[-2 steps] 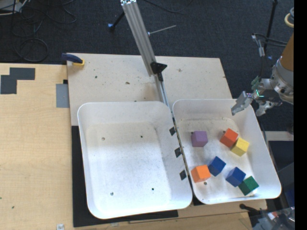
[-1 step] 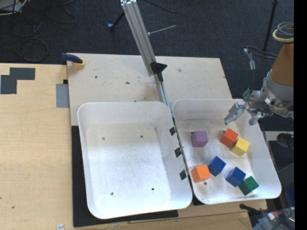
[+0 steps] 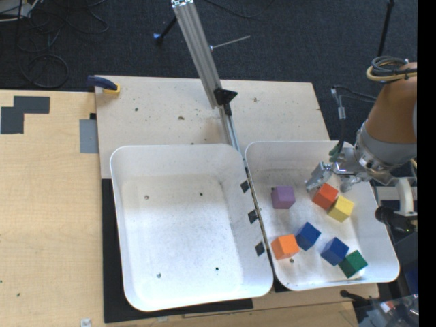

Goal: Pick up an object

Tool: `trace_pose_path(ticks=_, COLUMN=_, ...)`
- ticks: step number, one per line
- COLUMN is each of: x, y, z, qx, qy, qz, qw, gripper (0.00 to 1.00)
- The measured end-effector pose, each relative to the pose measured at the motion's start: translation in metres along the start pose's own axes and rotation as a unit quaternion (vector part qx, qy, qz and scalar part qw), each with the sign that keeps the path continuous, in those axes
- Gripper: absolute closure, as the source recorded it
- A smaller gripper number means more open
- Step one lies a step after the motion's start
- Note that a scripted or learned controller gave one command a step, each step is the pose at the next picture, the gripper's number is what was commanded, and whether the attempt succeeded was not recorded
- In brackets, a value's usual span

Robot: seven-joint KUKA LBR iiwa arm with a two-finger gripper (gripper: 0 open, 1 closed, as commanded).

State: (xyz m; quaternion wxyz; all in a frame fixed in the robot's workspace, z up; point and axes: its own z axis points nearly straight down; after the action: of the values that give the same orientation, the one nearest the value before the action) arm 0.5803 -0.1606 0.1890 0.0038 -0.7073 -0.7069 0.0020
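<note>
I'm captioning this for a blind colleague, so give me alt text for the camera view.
The gripper hangs over the right bin, just above an orange-red cube that touches a yellow cube. Purple, orange, two blue and green cubes lie nearby; the left bin sits beside it.

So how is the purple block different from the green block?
The purple block sits alone near the middle of the right bin; the green block sits at that bin's near corner, touching a blue block. The purple one looks pale and lilac, the green one dark. Both are small cubes lying in the same bin.
</note>
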Motion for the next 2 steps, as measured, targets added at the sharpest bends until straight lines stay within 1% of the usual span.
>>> trace_pose_path(ticks=1, x=-0.006, y=-0.008, z=0.051, qx=0.000, qy=0.000, qz=0.000, qw=1.0000, gripper=0.00)
trace_pose_path(ticks=2, x=-0.008, y=-0.007, z=0.038, qx=-0.002, qy=-0.001, qz=0.003, qw=1.0000, gripper=1.00)
